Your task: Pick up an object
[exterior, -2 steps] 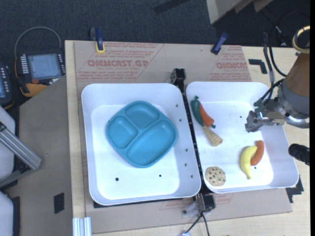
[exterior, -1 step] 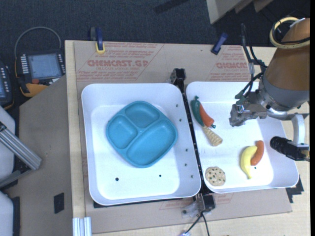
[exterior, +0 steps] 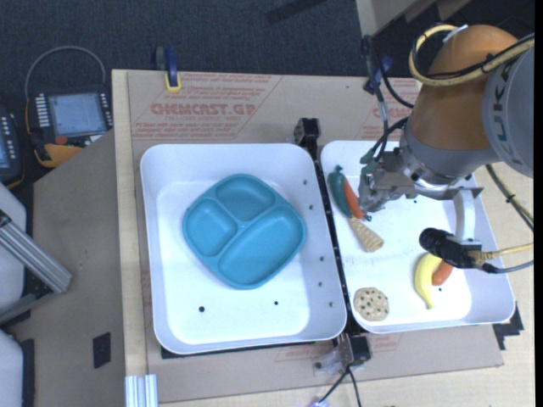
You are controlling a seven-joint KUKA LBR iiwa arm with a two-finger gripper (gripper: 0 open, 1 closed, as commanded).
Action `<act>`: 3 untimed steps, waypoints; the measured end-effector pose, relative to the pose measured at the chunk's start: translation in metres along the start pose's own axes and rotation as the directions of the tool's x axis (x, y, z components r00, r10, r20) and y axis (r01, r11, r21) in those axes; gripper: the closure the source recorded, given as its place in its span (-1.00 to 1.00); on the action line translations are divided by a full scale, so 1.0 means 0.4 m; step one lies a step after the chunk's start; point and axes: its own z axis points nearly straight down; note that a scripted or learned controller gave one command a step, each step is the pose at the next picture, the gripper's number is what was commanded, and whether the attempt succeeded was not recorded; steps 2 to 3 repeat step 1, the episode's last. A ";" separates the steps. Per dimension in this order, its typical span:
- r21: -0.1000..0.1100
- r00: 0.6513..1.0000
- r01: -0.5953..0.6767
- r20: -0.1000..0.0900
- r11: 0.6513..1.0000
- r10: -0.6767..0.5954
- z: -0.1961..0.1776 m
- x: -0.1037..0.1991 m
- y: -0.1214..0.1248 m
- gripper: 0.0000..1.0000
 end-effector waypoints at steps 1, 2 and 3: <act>0.000 1.000 0.001 0.000 1.000 -0.001 0.029 0.143 0.022 1.00; 0.000 1.000 0.001 0.000 1.000 -0.001 0.029 0.143 0.022 1.00; 0.000 1.000 0.001 0.000 1.000 -0.001 0.029 0.143 0.022 1.00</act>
